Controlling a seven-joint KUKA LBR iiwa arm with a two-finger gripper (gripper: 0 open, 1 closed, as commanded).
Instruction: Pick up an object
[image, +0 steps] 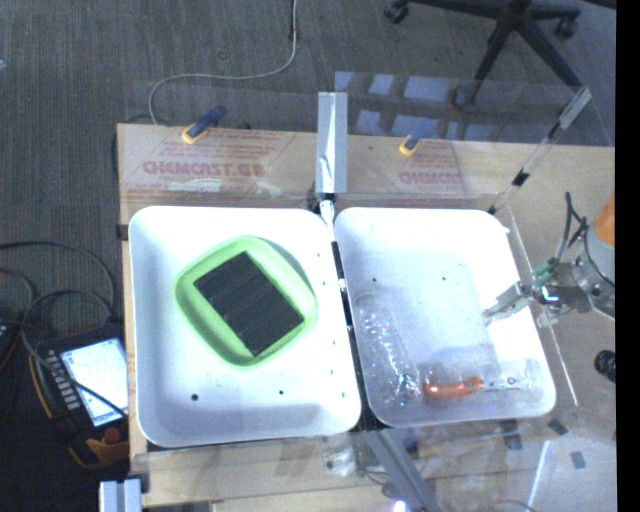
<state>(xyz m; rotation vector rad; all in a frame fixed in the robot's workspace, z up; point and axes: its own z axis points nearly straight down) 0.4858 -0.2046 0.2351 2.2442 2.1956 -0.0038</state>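
In the camera view, the tool (500, 308) hangs over the right edge of the right bin (400, 235), reaching in from the right side. Whether it is released or clenched I cannot tell; the tip is too small and pale against the white bin. Nothing is seen between its tips.

The right bin holds the things that can be picked. A clear plastic bottle (385, 345) lies along the left part of the bin, its long axis going from upper left to lower right. Near the front wall lies a clear packet with an orange piece inside (455, 385), its long axis about left to right. This packet lies below and a little left of the tool, and it is the nearer of the two; the bottle is farther to the left.

The left bin (160, 400) carries a green tray with a dark ridged insert (248, 298), tilted on a diagonal. It is well apart from the tool, across the divider.

I judge the packet as the likely target.
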